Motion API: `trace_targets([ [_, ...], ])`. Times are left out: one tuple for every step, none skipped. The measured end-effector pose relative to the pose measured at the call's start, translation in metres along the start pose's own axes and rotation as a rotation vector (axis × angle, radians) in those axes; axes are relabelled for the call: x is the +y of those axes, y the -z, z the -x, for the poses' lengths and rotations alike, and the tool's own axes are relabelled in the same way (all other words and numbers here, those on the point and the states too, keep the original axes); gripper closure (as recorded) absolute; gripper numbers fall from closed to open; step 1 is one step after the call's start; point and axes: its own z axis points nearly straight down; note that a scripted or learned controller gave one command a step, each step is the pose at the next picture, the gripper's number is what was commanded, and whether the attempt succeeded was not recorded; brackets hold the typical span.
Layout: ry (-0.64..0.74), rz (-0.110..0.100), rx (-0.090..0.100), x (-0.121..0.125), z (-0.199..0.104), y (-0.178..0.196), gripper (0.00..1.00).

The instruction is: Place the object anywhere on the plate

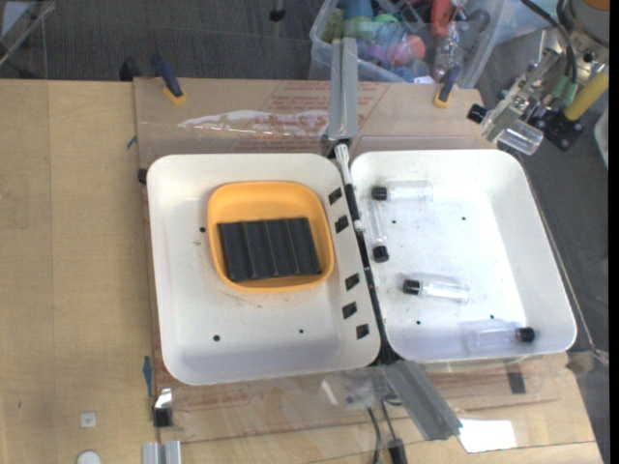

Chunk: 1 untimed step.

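Note:
An orange plate (pixel 269 201) sits in the left bin (pixel 184 288), with a black ribbed block (pixel 269 247) lying flat on it. My gripper (pixel 515 124) hangs at the upper right, past the far edge of the right bin (pixel 522 211) and well away from the plate. It is shut on a clear vial (pixel 520 140) with a black cap, which lies slanted across its tip. Several similar clear vials lie in the right bin, among them one (pixel 401 193) near the far wall and one (pixel 437 287) in the middle.
A divider with black tabs (pixel 350 259) separates the two bins. Behind the bins stands a clear tub of colourful toys (pixel 406 13). Bare wooden bench (pixel 68 259) lies to the left.

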Motion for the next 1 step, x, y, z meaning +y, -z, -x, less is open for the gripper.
trace_targets([
  [0.296,0.001,-0.001,-0.0060,-0.0005,0.0819,1.00],
])
